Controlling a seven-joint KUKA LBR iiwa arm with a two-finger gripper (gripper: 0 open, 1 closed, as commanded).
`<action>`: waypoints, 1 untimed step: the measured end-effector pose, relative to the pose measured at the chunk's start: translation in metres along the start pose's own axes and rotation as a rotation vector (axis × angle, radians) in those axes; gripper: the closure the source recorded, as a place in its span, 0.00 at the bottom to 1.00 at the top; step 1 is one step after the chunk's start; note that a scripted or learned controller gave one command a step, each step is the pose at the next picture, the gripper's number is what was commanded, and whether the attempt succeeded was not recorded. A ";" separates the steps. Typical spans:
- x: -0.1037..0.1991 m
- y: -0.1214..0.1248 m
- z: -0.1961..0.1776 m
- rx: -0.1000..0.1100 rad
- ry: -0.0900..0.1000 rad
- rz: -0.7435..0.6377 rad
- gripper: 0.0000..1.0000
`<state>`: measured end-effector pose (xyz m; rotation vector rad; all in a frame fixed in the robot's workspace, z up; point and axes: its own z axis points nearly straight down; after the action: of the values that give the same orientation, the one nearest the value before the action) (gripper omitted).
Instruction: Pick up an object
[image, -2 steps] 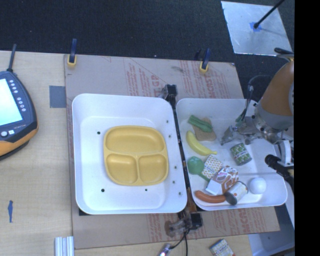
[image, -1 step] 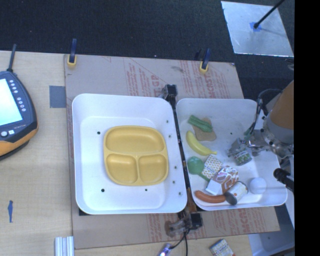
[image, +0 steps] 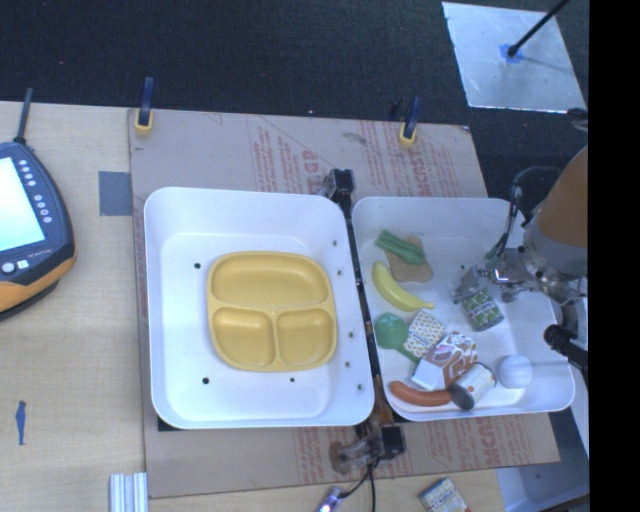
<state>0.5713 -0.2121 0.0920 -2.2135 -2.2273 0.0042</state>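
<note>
The arm enters from the right side of the camera view, and its hand (image: 478, 292) hangs over the right-hand part of the right bin (image: 452, 212). Whether the hand is spread or pressed together cannot be told from this angle; nothing can be seen pinched in it.

Candidate objects, all in the right bin:
- A small speckled green-grey packet (image: 483, 310) lies directly below the hand, either touching it or just beside it; contact cannot be confirmed. It is probably light and stiff enough to be taken across its short sides.
- A yellow banana (image: 398, 287) lies near the bin's left wall. It looks like a toy: light, smooth, likely slippery. Grip across the middle of the curve, not at the tapered ends.
- A red sausage (image: 420, 395) rests along the front wall. Round and smooth, it may roll out of a shallow pinch; take it across its width at mid-length.
- A white ball (image: 515, 371) sits at the front right. It is the hardest to hold, since it would squirt sideways unless centred.
- A green leafy piece (image: 400, 244) rests on a brown slice (image: 410, 267) toward the back.
- A green lump (image: 391, 329), a checkered block (image: 425, 331) and a brown-and-white patterned piece (image: 452, 352) crowd together in the middle, touching or overlapping. Separation there is poor, so a clean grasp looks unlikely.

The left bin (image: 165, 300) holds one yellow divided tray (image: 270, 308) with three compartments, lying flat. Both bins sit side by side on the counter (image: 80, 380).
</note>
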 end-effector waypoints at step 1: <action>0.000 -0.008 0.000 0.003 0.001 0.000 0.00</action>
<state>0.5637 -0.2117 0.0917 -2.2117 -2.2259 0.0064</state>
